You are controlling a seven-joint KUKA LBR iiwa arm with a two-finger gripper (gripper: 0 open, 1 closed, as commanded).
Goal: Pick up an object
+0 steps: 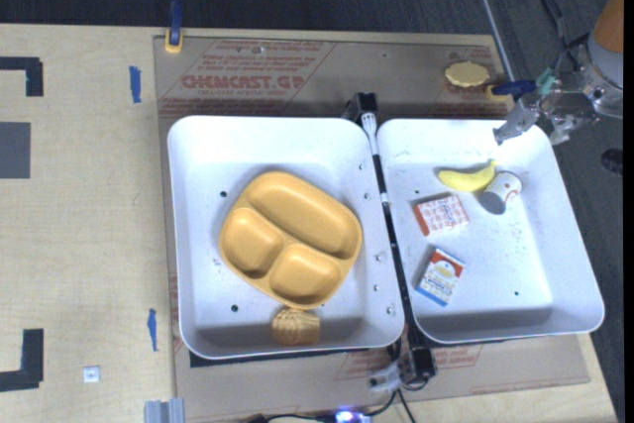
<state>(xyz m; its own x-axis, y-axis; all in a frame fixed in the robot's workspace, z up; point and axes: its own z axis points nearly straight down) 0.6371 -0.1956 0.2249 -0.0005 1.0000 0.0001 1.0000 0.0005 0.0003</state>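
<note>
- The metal two-finger pincer (522, 121) hovered over the right white bin's (570, 243) far corner; whether released or clenched could not be told.
- A curved yellow plastic banana (467, 177) lay near it, toward the bin's middle.

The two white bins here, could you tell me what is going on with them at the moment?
A robot arm reaches in from the right, its tool hovering above the far corner of the right bin with nothing visibly in it. That bin holds a yellow banana, a small grey and white object and two small packets. The left bin holds a yellow divided tray and a small tan object. No pick has happened yet.
</note>
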